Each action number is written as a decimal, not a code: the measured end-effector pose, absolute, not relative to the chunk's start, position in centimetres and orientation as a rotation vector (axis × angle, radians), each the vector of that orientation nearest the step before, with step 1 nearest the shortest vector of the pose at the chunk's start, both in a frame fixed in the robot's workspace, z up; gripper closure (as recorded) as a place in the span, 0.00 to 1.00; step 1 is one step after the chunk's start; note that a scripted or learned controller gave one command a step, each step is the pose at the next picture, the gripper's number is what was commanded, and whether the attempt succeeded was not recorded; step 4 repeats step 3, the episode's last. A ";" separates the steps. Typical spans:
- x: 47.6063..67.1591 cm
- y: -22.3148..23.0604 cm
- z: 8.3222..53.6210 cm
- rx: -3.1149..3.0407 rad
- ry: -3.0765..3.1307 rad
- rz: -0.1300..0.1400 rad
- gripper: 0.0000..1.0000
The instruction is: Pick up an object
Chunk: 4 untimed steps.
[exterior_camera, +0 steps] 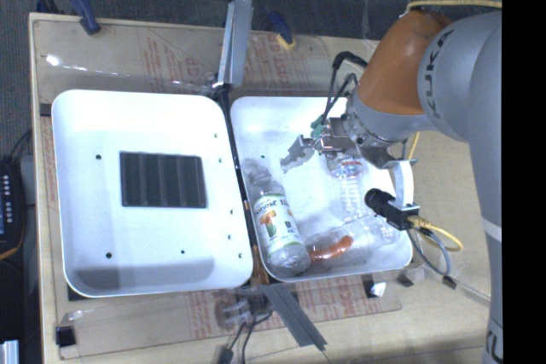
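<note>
My gripper (299, 153) hangs over the upper middle of the right bin (264, 117), reaching in from the right on the grey arm with its orange band (409, 55). Below and left of it lies a clear bottle with a green and white label (275, 226), along the bin's left wall. A crumpled clear plastic bottle (350, 187) lies just right of the gripper, under the wrist. An orange-red object (331, 247) in clear wrap rests near the bin's front edge. I see nothing held in the gripper.
The left bin (85, 141) holds a dark ribbed rectangle (162, 180) at its middle. A metal divider bar (234, 38) rises between the bins at the back. Blue clamps (84, 13) grip the bench's far edge. Cables (431, 239) trail at the right.
</note>
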<state>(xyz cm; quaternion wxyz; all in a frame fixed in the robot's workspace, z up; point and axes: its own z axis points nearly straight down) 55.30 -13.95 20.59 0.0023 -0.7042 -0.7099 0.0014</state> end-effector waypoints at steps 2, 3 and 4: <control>53.2 -11.4 10.8 -2.039 -2.412 -0.002 1.00; 50.9 -6.4 19.2 -1.866 -2.526 0.001 1.00; 50.9 -6.4 19.2 -1.866 -2.526 0.001 1.00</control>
